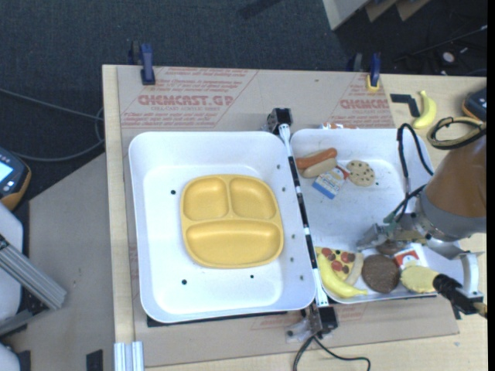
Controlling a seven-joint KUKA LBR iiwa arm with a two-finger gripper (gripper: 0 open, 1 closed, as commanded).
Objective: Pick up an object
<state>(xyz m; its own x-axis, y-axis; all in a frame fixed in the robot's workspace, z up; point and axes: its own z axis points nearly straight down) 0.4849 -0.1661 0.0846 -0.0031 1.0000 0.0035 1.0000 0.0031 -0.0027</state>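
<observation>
Two shallow white bins sit side by side on a pale wooden bench (116,207) with red lettering along its far edge, held by two blue clamps (145,59) at the back. Dark carpet lies beyond the bench at twelve o'clock.

The left bin (155,284) holds one thing: a yellow divided tray (231,221) with three compartments, lying flat at the bin's centre.

The right bin (309,141) holds seven small toy foods. At eleven o'clock in it lies one hot dog (318,161), and just beside it, towards five o'clock, one small blue-and-white packet (330,184). One round chocolate-chip cookie (360,173) lies at twelve o'clock. Along the near edge, from seven to five o'clock, come one yellow banana (338,284), one pizza slice (342,260) touching it, one dark brown round patty (380,273) and one pale yellow piece (418,278). The patty is flat, matte and disc-shaped, lying between the banana and the yellow piece.

The grey arm with its orange band enters at three o'clock, and its gripper (389,234) hangs low over the bin's near half, just above the patty. Whether it is released or clenched cannot be told; nothing is seen grasped.

A second banana (423,110) lies on the bench outside the bins, at one o'clock.
</observation>
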